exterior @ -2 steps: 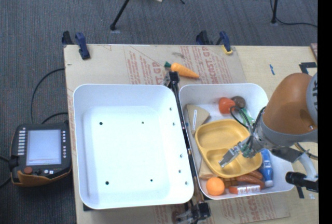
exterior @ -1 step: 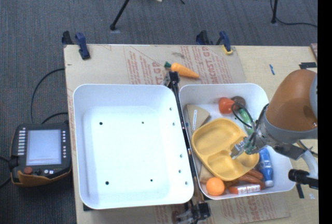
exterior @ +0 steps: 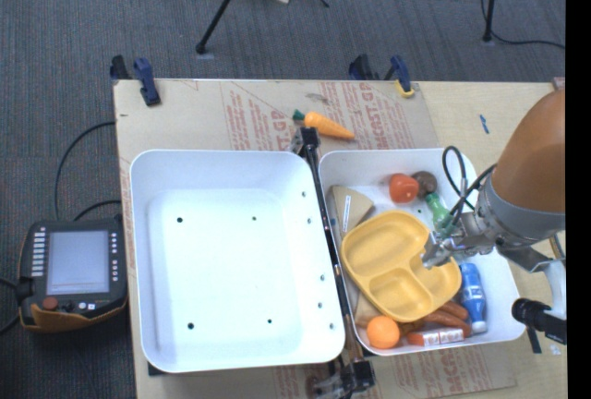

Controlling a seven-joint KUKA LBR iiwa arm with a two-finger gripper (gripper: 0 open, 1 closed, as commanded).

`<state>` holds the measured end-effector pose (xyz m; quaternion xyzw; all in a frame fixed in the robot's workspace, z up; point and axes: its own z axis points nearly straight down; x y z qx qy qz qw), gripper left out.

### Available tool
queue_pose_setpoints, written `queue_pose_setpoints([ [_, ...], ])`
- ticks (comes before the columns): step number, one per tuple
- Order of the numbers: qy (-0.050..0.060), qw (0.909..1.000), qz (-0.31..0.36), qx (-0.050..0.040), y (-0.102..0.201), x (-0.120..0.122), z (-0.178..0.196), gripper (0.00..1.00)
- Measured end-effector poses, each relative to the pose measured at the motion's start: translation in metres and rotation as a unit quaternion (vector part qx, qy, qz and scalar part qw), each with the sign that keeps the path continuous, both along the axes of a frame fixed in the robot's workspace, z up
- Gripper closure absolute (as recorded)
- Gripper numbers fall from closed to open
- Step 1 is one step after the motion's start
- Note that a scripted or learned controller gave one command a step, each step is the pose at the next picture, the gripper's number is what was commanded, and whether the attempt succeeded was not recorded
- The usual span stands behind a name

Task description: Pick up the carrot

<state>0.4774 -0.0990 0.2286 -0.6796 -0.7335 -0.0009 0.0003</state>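
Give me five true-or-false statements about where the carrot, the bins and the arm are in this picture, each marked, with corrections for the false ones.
1. The carrot lies on the bench, outside both bins. True.
2. The yellow divided tray sits in the left bin. False: it sits in the right bin, on top of other items.
3. The gripper is over the right bin, at the yellow tray's edge. True.
4. The gripper holds the carrot. False: the carrot lies on the bench beyond the bins, well apart from the gripper.
5. A blue bottle lies in the left bin. False: it lies in the right bin, beside the yellow tray.
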Motion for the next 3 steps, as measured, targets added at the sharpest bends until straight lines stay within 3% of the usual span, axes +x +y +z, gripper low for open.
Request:
queue_pose_setpoints([
  [1, 0.004, 0.9803, -0.197, -0.0004, 0.027, 0.019, 0.015, 1.00],
  [2, 0.004, 0.9805, -0.196, -0.0006, 0.027, 0.019, 0.015, 0.00],
  [3, 0.004, 0.9869, -0.161, -0.0007, -0.011, 0.060, -0.008, 0.00],
])
